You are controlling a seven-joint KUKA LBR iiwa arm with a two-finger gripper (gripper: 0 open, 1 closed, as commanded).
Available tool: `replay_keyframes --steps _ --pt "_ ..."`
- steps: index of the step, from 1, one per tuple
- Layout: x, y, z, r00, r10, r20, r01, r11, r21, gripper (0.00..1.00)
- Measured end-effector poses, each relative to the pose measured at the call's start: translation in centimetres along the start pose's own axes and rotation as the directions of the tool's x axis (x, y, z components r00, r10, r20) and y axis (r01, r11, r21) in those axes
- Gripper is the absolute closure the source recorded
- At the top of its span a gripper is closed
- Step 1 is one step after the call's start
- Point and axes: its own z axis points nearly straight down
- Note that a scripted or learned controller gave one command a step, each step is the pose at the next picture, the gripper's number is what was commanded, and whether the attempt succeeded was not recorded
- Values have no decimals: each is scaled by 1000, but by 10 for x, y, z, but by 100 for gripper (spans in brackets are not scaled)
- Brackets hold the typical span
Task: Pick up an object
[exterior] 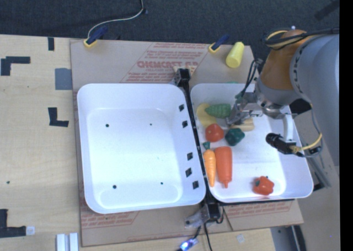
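Observation:
The right bin (pixel 259 159) holds several toy foods. Near its back left lie a light green piece (pixel 219 110) and a yellow piece (pixel 202 113). In front of those sit a red tomato (pixel 214 132) and a dark green pepper (pixel 234 136). Two orange carrots (pixel 210 167) (pixel 223 165) lie along the left wall, and a small red pepper (pixel 263 185) rests at the front right. My gripper (pixel 242 115) is low in the bin, just right of the light green piece and above the dark green pepper. I see nothing held in it.
The left bin (pixel 132 87) stands beside the right one, joined by a black divider (pixel 190 128). A yellow cylinder (pixel 235 54) lies on the cardboard behind the right bin. The grey arm (pixel 309 79) covers the right bin's far right side.

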Motion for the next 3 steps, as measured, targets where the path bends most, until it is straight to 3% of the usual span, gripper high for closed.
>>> replay_keyframes --steps 1,2,3 --pt "41 33 -177 1000 -5 -2 5 1000 -10 100" --pt "117 5 -117 1000 -5 -7 5 1000 16 100" --pt "165 -86 -84 1000 -2 -7 3 1000 22 100"
